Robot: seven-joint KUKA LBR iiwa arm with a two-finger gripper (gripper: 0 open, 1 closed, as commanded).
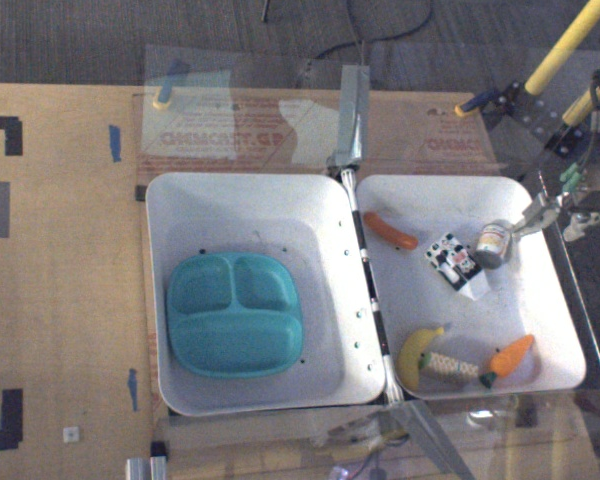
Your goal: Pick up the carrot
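Bins first: your left bin [180,208] holds a teal plate [234,314]. Your right bin [550,298] holds the carrot [510,356] at lower right, tip toward upper right, beside a banana [416,356]. Pincer [525,223]: spread, nothing between.
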